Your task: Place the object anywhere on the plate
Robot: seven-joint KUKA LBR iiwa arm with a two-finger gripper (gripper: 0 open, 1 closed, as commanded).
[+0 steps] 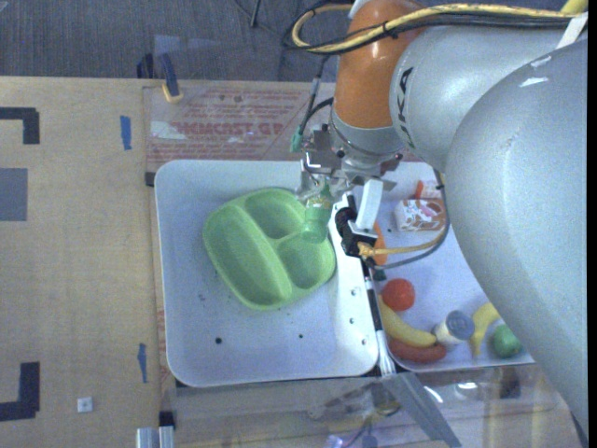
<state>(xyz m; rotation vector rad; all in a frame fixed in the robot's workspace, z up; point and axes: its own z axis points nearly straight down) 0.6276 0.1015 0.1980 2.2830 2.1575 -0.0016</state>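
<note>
The left bin (187, 325) holds the green plate (266, 245), a three-part dish lying flat, with bare white floor around it. At the plate's right rim a green object (317, 218) shows just below the gripper (322, 194). It overlaps the rim, but its colour runs so close to the plate's that its outline is hard to trace, and whether it rests on the plate or hangs above it cannot be told.

The gripper hovers over that same rim, close to the wall between the bins. Its state cannot be told from this angle.

The right bin (424, 264) holds the rest: a small carton (420, 215), a tomato (399, 294), a banana (403, 325), a red sausage-like piece (417, 351) and a green ball (505, 342).

As a judgement, the task looks near its end: the object is at the plate. What remains is to let it go, if that is not done, and to draw the arm clear.
</note>
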